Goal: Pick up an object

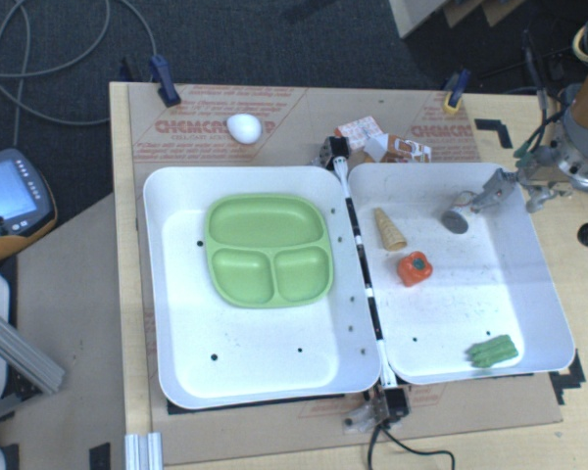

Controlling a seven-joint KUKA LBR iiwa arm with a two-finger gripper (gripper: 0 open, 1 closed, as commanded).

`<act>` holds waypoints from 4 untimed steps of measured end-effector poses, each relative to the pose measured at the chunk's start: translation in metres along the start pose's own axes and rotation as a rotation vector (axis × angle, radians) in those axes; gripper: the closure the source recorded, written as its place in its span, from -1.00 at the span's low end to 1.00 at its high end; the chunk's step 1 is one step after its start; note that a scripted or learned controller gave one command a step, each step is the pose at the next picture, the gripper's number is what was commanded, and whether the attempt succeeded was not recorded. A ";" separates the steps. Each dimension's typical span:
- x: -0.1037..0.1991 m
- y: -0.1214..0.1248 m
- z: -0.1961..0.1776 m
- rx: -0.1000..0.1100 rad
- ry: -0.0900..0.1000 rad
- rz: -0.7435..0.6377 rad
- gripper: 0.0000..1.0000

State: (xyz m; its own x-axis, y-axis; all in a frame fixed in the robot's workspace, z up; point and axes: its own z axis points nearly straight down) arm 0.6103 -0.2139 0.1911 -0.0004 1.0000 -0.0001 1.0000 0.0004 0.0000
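This is a robotics lab. A plywood bench stands on dark carpet, with cardboard held down by blue clamps. Loose cables trail over the floor, a teach pendant with a lit screen sits at the left, and aluminium framing runs beside it.

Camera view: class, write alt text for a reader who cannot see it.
A robot gripper hovers over the right bin's far edge, holding nothing. That bin holds a cone, a red pepper and a green toy; the left bin holds a green divided plate.
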 end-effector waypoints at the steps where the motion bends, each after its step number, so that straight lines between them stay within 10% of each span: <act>1: 0.038 0.016 0.107 0.000 0.000 -0.001 -1.00; 2: 0.029 0.057 0.106 -0.002 -0.001 -0.001 -1.00; 3: 0.029 0.057 0.095 -0.004 -0.003 -0.003 1.00; 4: 0.080 0.057 0.067 0.000 0.000 -0.001 1.00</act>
